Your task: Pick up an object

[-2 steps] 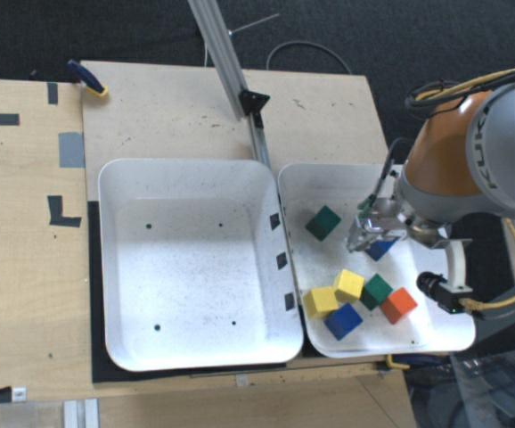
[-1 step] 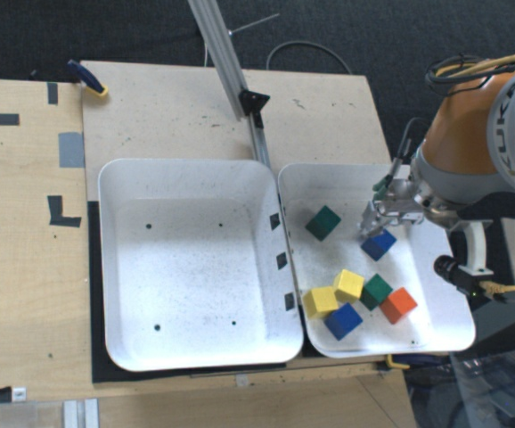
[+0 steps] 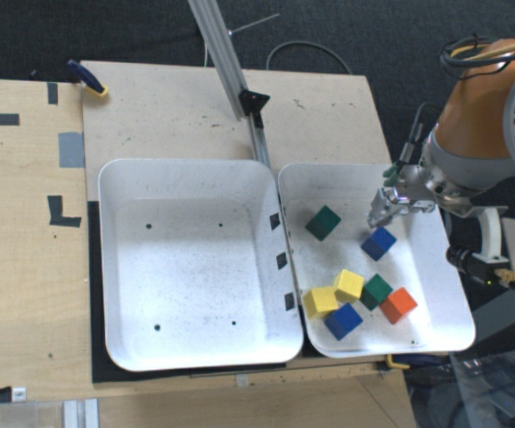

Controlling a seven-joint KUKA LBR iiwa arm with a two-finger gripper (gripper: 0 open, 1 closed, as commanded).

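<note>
Gripper [image 3: 388,205] of the grey-and-orange arm hangs over the right-hand bin [image 3: 436,328], with the blue cube [image 3: 379,242] lying just below and slightly left of it, toward the camera. Whether it is apart or together cannot be told at this slant. Arm reaches in from the right, wrist bent downward over the bin's far corner.

Two shallow white bins [image 3: 191,172]: smooth plastic look, faintly speckled, slightly glossy. Pale tan tabletop [image 3: 26,239]: matt, wood-like board, scuffed with dark marks. Slanted grey bar [image 3: 217,38]: brushed metal. Small coloured cubes [image 3: 347,285]: smooth, matt faces. Orange arm band [image 3: 476,119]: glossy shell. Silver claw [image 3: 391,205]: bare metal sheen.
</note>
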